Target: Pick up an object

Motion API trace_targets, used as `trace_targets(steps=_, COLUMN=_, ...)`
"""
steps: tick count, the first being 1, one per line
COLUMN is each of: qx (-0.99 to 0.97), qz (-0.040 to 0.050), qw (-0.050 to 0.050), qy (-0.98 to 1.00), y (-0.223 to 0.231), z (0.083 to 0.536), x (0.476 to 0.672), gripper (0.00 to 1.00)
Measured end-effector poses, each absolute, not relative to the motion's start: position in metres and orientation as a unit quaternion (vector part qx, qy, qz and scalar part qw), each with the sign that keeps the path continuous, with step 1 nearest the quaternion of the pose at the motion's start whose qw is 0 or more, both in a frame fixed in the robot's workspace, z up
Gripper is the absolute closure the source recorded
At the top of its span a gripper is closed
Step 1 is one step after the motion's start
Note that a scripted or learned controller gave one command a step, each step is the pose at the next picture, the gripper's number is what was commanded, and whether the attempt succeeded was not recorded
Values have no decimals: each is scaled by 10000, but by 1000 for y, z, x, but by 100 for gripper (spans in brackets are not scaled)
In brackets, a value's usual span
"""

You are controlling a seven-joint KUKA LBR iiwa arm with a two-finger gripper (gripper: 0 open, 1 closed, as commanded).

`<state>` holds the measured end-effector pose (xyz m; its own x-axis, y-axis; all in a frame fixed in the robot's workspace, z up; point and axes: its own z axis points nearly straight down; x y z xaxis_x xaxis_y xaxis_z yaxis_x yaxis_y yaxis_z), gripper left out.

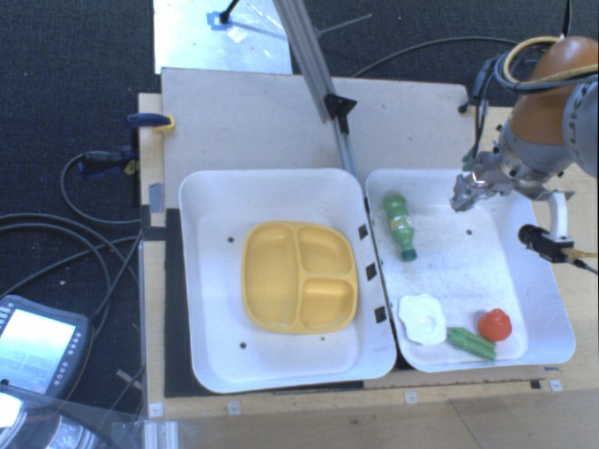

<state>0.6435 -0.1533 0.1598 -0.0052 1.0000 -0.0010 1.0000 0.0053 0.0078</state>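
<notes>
Nearest the camera, in the right shallow white plastic bin (552,340), three small things lie well below the claw: a flat white fried-egg-shaped toy (422,318), a short green pod-like piece (471,342) partly tucked against the egg, and a round glossy red tomato-like ball (495,325) just beside the pod. Their fine detail is too small to make out. Far to the left of the claw, the left white bin (201,279) holds a smooth yellow plastic plate with three compartments (300,276), lying flat. Farther back in the right bin, a green bottle with a pale label (400,225) lies on its side, to the left of the claw and a little below it, apart from it. The claw (465,195), grey metal and small in the frame, hangs over the far part of the right bin; whether it is apart or together cannot be told, and nothing is seen in its grip. The grey arm with its orange band (552,101) is cut off by the right edge.
</notes>
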Motion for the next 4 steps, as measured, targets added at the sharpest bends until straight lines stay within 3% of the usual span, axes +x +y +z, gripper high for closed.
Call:
trace_targets(steps=1, qx=7047, qz=27, qw=43, qy=7095, y=-156, z=224, x=651, gripper=100)
trace_targets(steps=2, qx=7040, qz=14, qw=20, qy=7102, y=-156, z=237, x=653, gripper=100)
trace_targets(steps=4, qx=7032, qz=18, qw=8, qy=7110, y=-58, z=239, x=674, gripper=100)
